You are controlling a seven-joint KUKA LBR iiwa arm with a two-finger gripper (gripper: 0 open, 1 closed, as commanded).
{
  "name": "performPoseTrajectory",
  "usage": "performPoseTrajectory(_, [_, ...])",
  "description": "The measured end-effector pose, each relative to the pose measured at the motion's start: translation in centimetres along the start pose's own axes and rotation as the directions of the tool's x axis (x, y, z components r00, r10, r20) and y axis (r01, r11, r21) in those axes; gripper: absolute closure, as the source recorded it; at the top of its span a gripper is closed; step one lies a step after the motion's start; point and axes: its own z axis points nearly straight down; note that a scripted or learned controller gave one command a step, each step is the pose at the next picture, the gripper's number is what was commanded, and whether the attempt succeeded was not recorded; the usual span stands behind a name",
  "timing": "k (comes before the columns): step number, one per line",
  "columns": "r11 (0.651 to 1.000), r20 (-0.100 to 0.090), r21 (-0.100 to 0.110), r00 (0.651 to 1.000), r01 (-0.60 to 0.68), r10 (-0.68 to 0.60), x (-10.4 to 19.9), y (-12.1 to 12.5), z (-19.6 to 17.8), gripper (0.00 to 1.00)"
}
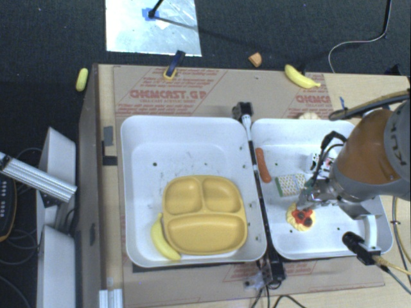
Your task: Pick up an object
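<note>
Bench [192, 85]: cardboard-topped, carrying two shallow white bins side by side.
Left bin [138, 191]: sitting on the left half, holding the tray and a banana.
Right bin [334, 249]: sitting just beside it, sharing the middle divider, with the arm reaching in from the right.
Arm [372, 153]: grey with an orange band, leaning over the right bin's right side.
Yellow divided tray [204, 213]: lying flat in the left bin, three compartments facing up.
Banana [162, 239]: lying tucked against the tray's lower-left edge, touching it.
Second banana [300, 76]: lying outside the bins, near the bench's top right edge.
Orange stick [261, 164]: lying near the right bin's left wall.
Green-checked block [290, 184]: sitting mid-bin, just left of the gripper.
Gripper [311, 197]: hanging right above the small toy; honestly can't tell how it's set.
Yellow-and-red toy [300, 217]: resting on the right bin's floor, directly under the gripper.
</note>
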Motion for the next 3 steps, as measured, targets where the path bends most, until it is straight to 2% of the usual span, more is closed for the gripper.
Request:
performPoseTrajectory(1, [1.0, 0.0, 0.006, 1.0, -0.001, 0.001, -1.3, -1.1, -8.6, 1.0])
performPoseTrajectory(2, [1.0, -0.001, 0.007, 1.0, 0.0, 0.0, -1.2, -1.1, -8.6, 0.0])
performPoseTrajectory(3, [1.0, -0.001, 0.008, 1.0, 0.0, 0.0, -0.2, -1.1, 1.8, 0.0])
